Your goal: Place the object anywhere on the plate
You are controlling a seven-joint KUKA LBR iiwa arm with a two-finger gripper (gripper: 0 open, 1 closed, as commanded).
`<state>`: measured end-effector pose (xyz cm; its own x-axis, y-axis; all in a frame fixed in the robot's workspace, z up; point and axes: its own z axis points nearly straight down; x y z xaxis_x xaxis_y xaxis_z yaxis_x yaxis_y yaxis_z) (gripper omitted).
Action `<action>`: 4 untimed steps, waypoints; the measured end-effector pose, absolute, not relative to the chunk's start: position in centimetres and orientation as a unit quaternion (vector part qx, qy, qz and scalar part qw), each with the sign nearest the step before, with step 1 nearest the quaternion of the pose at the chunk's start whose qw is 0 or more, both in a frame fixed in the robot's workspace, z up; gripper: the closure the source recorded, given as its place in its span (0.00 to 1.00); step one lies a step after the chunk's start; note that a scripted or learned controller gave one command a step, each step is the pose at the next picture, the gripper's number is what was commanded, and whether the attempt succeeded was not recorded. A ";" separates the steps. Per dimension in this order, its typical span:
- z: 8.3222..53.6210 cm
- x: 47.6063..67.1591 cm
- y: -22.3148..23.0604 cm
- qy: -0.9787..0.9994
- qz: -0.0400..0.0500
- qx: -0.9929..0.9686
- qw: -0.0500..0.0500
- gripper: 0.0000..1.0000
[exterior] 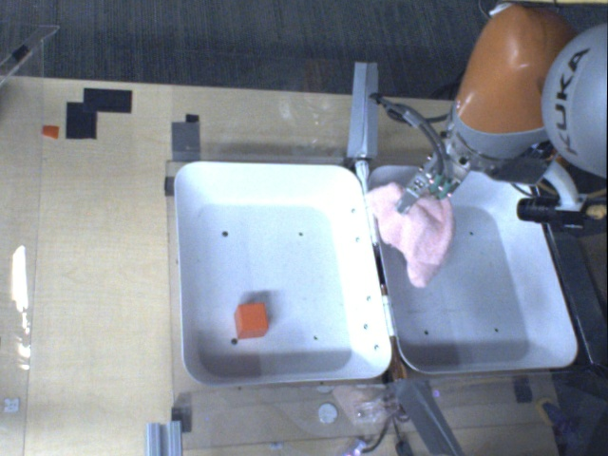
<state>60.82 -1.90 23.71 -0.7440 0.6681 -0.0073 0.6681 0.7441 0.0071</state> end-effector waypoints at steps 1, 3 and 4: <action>22.8 61.0 2.8 0.986 0.002 0.164 0.005 1.00; 23.8 60.4 14.0 1.000 0.002 -0.001 0.006 1.00; 22.9 60.1 19.2 1.000 0.003 -0.001 0.005 1.00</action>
<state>60.07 19.16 22.87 -1.0000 -0.0013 -0.0091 -0.0013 1.0000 0.0050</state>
